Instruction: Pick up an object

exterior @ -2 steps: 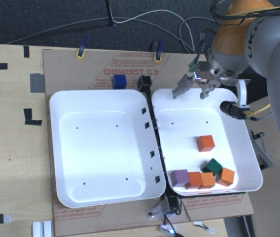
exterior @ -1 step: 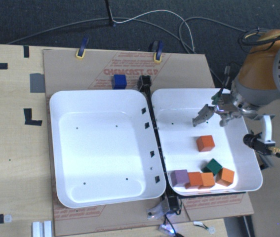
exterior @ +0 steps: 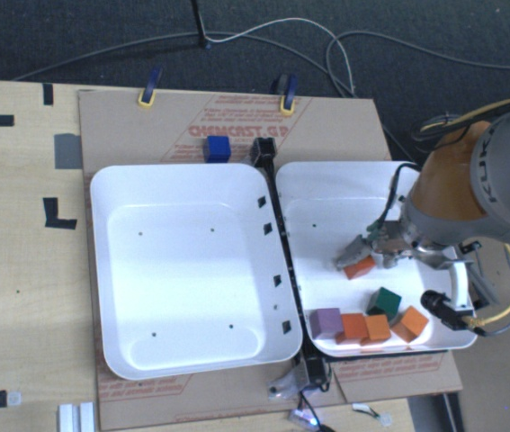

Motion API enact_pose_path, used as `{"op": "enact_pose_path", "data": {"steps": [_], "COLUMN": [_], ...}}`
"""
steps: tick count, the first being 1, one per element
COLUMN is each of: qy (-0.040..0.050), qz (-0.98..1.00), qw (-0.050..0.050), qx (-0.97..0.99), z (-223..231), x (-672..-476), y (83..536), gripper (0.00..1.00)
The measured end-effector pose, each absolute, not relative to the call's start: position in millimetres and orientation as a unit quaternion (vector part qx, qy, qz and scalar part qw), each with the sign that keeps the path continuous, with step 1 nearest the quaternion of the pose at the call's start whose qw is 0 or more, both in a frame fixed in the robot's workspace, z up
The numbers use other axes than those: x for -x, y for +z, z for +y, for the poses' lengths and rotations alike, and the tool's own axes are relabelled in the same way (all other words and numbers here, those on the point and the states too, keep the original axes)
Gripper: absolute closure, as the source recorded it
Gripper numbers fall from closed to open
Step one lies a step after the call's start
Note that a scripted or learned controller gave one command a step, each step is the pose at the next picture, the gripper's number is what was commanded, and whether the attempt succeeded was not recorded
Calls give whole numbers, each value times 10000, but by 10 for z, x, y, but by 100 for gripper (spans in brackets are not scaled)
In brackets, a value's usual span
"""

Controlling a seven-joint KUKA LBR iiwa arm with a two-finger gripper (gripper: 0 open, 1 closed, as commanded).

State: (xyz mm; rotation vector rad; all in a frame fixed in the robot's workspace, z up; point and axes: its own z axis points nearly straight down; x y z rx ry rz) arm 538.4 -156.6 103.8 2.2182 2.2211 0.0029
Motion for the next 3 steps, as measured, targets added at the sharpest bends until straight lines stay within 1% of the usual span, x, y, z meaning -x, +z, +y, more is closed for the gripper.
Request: {"op": "enact_pose_path", "data": {"steps": [1,2,3], "qy": [-1,30,3], "qz": [7074,7098,7109], "qw": [-5,17,-13], "qx": [-7068,-7044,-7033], "z": [-1567,-731,407], "x": [-5372,-5436,-5297], "y": [1117,1920,1883], "gripper": [100,100,100]}}
